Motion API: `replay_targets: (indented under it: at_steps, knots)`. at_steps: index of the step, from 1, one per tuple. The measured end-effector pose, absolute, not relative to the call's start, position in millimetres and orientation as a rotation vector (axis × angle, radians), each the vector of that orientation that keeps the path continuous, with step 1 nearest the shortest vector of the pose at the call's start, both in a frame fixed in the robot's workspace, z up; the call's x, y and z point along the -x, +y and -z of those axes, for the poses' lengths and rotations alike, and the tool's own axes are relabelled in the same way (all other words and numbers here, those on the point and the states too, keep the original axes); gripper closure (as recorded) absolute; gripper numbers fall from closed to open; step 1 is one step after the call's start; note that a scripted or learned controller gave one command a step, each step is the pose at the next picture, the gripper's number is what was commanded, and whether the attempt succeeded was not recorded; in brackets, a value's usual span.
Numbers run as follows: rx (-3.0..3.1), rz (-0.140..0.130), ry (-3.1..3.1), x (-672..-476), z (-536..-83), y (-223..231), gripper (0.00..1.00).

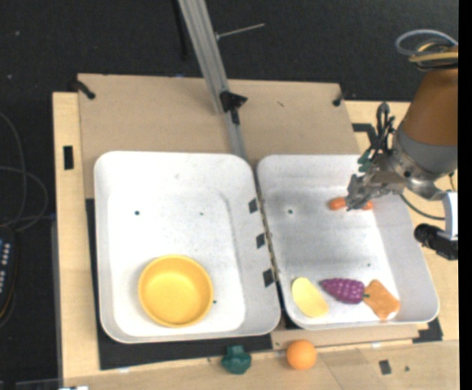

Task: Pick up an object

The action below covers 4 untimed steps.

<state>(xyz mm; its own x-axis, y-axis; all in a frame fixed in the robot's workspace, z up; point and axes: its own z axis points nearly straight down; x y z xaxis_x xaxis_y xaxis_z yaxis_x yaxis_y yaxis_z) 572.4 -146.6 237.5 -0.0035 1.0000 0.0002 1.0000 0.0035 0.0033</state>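
Observation:
The right bin holds a small orange object near its far side. My gripper is down right at it, covering its middle, so orange shows on both sides of the gripper tip. Whether the object rests on the bin floor or is lifted cannot be told. Along the right bin's near wall lie a pale yellow piece, a purple grape bunch and an orange block.
A yellow bowl sits in the left bin at its near side. An orange ball and a green toy lie on the bench in front of the bins. A slanted metal rail rises behind the bins.

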Motion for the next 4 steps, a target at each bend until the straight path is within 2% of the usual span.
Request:
replay_targets:
  at_steps: [1,2,4]
  knots:
    - [-2.213,-0.003,2.228,-563.9,-239,-101,1.0]
    - [-2.214,-0.002,2.228,-563.9,-230,-49,1.0]
    - [-2.213,-0.004,2.231,-573.6,-229,56,1.0]
